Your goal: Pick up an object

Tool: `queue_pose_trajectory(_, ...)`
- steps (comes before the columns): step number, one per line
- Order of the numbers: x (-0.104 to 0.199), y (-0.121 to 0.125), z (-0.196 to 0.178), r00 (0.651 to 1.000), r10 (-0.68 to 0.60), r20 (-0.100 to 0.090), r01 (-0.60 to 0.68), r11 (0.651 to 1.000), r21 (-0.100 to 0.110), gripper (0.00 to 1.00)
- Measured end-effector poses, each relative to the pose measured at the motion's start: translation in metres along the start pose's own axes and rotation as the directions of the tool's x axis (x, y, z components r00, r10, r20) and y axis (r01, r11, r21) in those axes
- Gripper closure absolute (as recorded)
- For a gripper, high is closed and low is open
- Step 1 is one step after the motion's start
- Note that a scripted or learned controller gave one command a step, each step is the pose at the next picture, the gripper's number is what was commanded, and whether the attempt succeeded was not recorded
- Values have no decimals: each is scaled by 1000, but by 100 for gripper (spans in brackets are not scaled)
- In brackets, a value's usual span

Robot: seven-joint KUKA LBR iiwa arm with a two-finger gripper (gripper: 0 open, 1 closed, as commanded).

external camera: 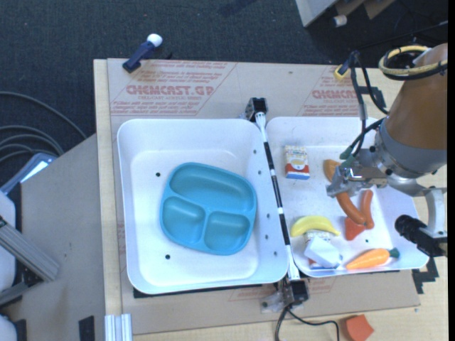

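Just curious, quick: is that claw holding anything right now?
Gripper: over the sausages in the right bin; open or shut cannot be told.

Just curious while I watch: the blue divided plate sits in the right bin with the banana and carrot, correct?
Not quite. The camera view shows the blue divided plate alone in the left bin. The banana and carrot lie in the right bin.
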State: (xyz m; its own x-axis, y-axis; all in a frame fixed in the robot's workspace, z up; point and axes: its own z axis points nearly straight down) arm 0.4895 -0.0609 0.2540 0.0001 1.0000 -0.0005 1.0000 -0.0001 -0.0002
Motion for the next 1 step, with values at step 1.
queue_pose_trajectory(1,89,-11,18,1000,-1,-2,1,1000,3,100)
